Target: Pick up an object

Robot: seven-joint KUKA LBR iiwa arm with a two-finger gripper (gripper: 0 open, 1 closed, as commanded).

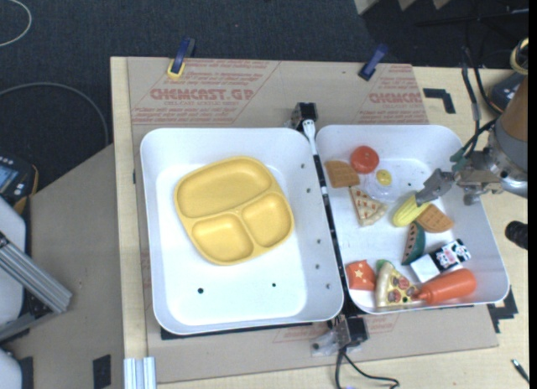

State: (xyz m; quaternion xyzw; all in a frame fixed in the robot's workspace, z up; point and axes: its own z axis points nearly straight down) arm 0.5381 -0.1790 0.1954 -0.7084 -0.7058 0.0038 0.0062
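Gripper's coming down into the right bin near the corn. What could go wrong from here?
1. The toys are crowded: the corn lies against a cracker, so the gripper might nudge or catch both.
2. The corn is rounded and could slip out of a pinch.
3. The gripper sits near the right bin's far wall, so a push might jam items against it.

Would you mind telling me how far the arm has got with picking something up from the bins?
Done: the gripper has reached into the right bin, just above the yellow corn. In hand: nothing shows between its fingers, so no grasp is confirmed. Left: closing on a toy and lifting it; the corn, tomato and carrot all lie in the bin, and the yellow tray sits in the left bin.
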